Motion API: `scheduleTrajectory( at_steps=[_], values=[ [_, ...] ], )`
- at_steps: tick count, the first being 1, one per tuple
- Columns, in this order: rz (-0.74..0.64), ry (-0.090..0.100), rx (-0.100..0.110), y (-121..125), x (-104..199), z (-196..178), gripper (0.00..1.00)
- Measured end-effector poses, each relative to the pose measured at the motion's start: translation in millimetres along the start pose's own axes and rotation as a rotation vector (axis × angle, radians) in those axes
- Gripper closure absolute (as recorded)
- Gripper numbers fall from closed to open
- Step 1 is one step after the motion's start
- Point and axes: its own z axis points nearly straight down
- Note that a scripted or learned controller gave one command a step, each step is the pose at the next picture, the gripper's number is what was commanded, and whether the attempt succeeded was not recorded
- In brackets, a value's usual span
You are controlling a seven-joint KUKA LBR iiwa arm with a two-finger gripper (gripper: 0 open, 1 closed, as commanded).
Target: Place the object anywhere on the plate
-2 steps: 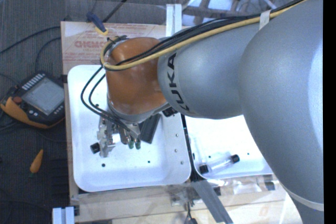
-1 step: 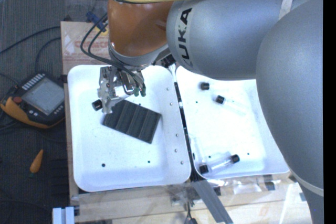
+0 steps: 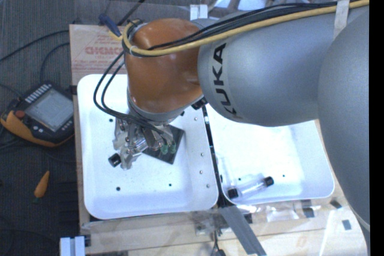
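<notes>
Reaching in from the right, the grey KUKA arm with orange wrist band (image 3: pixel 162 63) spans both bins and hangs its metal two-finger gripper (image 3: pixel 129 150) over the left shallow white plastic bin (image 3: pixel 102 189), pointing down. Gripper state: cannot tell; the wrist blocks the view. Black and yellow cables (image 3: pixel 252 12) run along the arm's top.

The right shallow white plastic bin (image 3: pixel 300 183) sits beside the left one on a wooden bench (image 3: pixel 174 231). A clear syringe-like tube w/ black cap (image 3: pixel 252 184) lies near that bin's near-left corner. A cardboard sheet (image 3: pixel 99 51) lies at the far side of the left bin. An orange-and-grey teach pendant (image 3: pixel 42 114) rests on dark carpet (image 3: pixel 36 9) to the left.

A dark flat square plate (image 3: pixel 168 150) lies approx. mid-bin on the left, just right of the gripper, partly under it. The object itself cannot be made out.
</notes>
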Motion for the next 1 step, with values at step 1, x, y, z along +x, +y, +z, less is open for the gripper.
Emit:
scheduleTrajectory(
  at_steps=[1],
  values=[
    [-0.219, -0.003, -0.001, -13.6, -43.1, -98.1, 1.00]
  ],
)
